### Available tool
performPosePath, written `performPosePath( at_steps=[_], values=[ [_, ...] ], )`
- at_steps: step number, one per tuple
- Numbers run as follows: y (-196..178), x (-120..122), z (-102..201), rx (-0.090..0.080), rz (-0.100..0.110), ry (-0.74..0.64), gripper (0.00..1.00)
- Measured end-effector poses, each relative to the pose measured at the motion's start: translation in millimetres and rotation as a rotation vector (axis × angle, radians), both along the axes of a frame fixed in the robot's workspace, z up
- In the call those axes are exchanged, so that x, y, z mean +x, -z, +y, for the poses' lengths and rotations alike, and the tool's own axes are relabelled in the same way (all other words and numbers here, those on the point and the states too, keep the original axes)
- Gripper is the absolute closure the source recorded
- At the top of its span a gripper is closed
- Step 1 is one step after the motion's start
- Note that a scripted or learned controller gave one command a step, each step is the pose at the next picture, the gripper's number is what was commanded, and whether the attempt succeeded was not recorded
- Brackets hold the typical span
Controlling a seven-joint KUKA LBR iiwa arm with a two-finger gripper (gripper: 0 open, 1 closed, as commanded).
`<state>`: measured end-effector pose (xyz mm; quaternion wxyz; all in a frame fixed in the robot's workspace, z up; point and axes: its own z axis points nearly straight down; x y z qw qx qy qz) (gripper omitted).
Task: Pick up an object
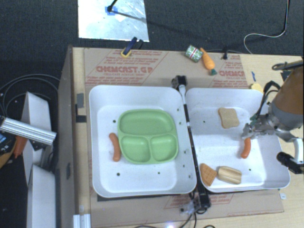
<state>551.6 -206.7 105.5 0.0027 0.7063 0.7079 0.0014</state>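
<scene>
Two-finger tool (248,133) sits low in the right white bin (209,175), tips just above the small orange-red plastic sausage (245,148) (finger gap cannot be told). Sausage lies on the bin floor, long axis near-vertical in view, upper end toward the tool.

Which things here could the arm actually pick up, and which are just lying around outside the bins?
For the job, in the bins:
tool
right sausage
toast slice
cracker
bread roll
left sausage
green divided tray

Lying about, on the cardboard behind:
toy carrot
small can
yellow and blue clip
</scene>
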Motion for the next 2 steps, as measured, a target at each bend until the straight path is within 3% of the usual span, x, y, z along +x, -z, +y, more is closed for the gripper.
performPosePath(
  at_steps=[1,2],
  values=[
    [-64.2,15.5,56.8,0.002,0.002,-0.002,1.00],
    [-110.8,9.7,116.6,0.002,0.003,-0.002,1.00]
  ],
)
